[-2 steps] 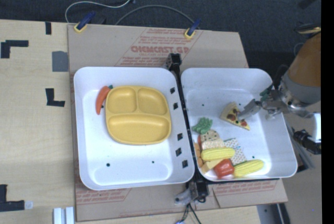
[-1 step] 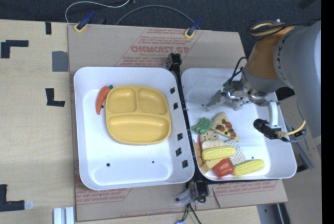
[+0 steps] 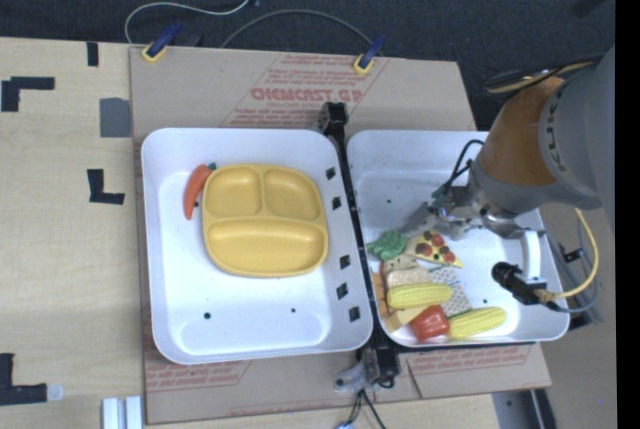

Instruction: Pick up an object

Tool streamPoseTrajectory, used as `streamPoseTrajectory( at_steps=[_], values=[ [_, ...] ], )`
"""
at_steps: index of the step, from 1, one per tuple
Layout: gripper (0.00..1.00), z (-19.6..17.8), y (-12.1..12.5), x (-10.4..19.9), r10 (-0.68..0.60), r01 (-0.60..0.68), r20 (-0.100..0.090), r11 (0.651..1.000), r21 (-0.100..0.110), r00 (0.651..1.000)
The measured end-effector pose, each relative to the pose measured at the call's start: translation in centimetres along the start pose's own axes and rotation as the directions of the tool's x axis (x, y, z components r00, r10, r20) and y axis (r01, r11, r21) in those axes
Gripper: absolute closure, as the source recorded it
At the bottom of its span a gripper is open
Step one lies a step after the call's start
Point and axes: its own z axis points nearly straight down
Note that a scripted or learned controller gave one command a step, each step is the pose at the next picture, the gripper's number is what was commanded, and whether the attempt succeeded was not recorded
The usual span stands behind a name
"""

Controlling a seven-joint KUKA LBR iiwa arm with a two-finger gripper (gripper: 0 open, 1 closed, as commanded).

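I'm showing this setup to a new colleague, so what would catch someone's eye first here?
Probably the yellow divided plate in the middle of the left bin, with an orange toy carrot against its left edge. Next, the pile of toy food in the right bin: pizza slice, two corn cobs, a red pepper, with the gripper reaching in above it.

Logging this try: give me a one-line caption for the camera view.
Arm reaches into right bin, claw above toy pizza and corn; yellow plate and carrot in left bin.
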Motion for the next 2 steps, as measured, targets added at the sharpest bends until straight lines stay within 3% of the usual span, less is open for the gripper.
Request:
streamPoseTrajectory(
  at_steps=[1, 2],
  values=[
    [0.00, 0.01, -2.00, 3.44, -0.001, 0.002, 0.002, 1.000, -0.001, 1.000],
    [1.00, -0.97, -1.90, 3.39, -0.001, 0.001, 0.000, 1.000, -0.001, 1.000]
  ],
)
